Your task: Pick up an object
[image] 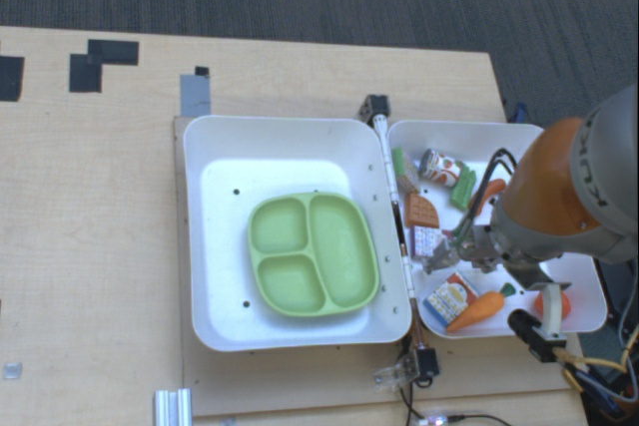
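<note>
Right, camera view: the arm [564,185] reaches over the right bin [519,137], w/ the claw [446,254] low among the clutter near its left wall, just above a small printed packet [448,295] and a carrot [479,308]; can't tell whether it's wide or narrow, and nothing shows between its tips. The left bin [215,214] on the table [90,234] carries a green divided plate [313,252]. Prob. the reach/descend step, grasp not yet made; next move calls for settling squarely over one item, e.g. the packet, and closing on it before lifting.

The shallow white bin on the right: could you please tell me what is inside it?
The right white bin holds an orange toy carrot, small food packets and green pieces. The grey arm covers its middle.
</note>
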Robot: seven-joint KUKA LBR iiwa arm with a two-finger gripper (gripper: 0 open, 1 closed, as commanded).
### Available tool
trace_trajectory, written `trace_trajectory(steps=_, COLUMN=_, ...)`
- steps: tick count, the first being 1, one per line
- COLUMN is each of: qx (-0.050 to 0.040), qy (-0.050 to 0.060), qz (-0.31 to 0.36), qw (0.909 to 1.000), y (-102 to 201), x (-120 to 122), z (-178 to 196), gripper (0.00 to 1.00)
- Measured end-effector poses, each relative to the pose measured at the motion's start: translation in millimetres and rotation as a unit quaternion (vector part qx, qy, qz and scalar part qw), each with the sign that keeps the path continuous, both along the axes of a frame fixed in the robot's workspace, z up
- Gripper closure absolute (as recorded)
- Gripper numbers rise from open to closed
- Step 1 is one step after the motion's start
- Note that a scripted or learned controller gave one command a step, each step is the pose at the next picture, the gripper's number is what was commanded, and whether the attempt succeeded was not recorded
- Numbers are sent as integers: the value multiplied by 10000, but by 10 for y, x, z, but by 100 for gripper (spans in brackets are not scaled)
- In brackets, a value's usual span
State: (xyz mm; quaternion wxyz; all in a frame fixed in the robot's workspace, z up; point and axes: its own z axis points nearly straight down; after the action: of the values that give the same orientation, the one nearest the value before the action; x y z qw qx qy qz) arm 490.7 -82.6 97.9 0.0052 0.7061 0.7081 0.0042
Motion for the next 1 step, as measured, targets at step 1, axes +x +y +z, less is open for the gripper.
trace_trajectory(steps=1, qx=1, qy=-19, qz=17, qw=10000, y=8, x=14, z=104, gripper=100)
